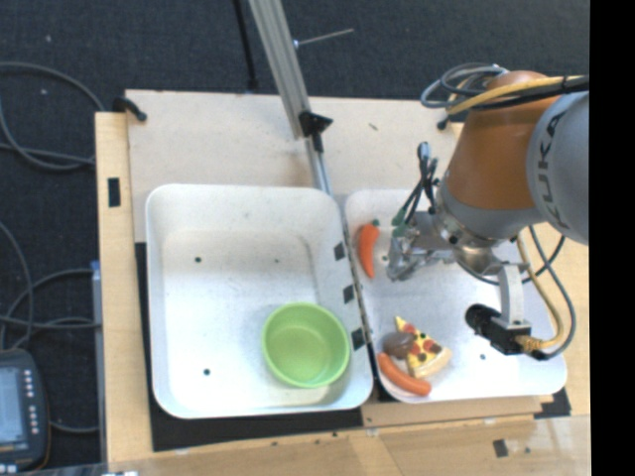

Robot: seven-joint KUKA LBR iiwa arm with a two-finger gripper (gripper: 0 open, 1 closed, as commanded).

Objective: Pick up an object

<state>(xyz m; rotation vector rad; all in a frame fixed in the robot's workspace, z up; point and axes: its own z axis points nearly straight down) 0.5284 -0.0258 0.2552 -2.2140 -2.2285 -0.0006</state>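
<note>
Carrot lies at right bin's upper-left wall, center frame; your tool hangs just right of it, w/ nothing visibly held; finger opening can't be told. Green bowl sits in left bin.

The two bins look like smooth white plastic, the green bowl like matt plastic, the desk like pale bare wood, the slanted pole like ribbed grey metal, and the arm's band like glossy orange.
</note>
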